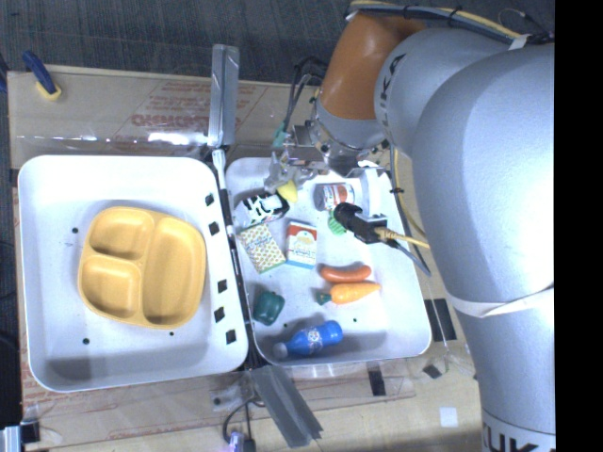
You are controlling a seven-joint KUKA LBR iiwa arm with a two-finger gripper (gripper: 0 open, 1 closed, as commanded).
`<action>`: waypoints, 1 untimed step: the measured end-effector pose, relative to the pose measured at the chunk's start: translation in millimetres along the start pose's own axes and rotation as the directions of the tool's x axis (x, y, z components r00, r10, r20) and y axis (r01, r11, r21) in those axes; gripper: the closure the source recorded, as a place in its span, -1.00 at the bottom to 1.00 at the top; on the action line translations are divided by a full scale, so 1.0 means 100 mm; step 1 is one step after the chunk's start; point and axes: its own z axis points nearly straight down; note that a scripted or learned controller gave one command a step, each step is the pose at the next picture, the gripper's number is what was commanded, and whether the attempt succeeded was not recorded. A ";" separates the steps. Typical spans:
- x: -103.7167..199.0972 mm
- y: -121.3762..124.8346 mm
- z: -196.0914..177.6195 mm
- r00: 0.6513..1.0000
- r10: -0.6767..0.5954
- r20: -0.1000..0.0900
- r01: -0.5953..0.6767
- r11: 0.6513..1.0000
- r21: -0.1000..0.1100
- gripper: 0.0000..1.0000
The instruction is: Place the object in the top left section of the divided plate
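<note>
A yellow divided plate lies in the left bin, with nothing in its three sections. The arm reaches down into the back of the right bin. Its gripper hangs at the bin's back left corner, just above a small black, white and yellow toy. Nothing can be made out between the gripper's tips. A red and white can lies just to the right of the gripper.
The right bin also holds a patterned packet, a small orange and white box, a sausage, a carrot, a green cup and a blue bottle. A metal divider stands between the bins.
</note>
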 end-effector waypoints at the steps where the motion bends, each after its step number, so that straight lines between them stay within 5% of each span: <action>1: 0.58 -0.61 0.01 0.998 -0.070 0.001 0.070 0.998 0.000 1.00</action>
